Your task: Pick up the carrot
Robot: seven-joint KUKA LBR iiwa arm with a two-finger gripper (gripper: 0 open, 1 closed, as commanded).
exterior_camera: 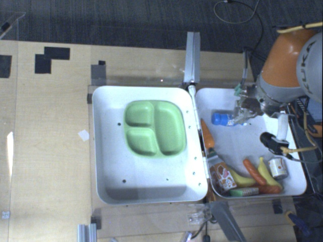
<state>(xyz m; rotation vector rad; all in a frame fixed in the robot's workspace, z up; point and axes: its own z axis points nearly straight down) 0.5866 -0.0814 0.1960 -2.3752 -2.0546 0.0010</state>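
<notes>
At the near edge of the right bin [234,146] lies a huddle: a brown packet [222,174], a banana [243,180], an orange-red stick [254,171] that could be mistaken for the target, and a small metal can [277,168]. The fingers [239,116] hang over the far half of that bin; whether they are spread or pressed together I cannot tell from this slant. Just left of them lies a blue-capped thing [220,119]. Further left and a little nearer, what I take for the carrot [206,134] lies lengthwise against the bin's left wall, its darker end nearer, apart from the huddle. Past that wall sits the left bin [108,150] holding a green divided tray [154,127], both bins on the pale counter [45,135].

The reach to the carrot looks not yet made. To do it well, the arm should travel left and nearer, high enough to pass over the blue-capped thing. The wrist should turn so the grasp closes across the carrot's width. The wall is the trouble, since little room shows on that side, so come straight down on the thick middle, clear of the rim, and lift straight up
</notes>
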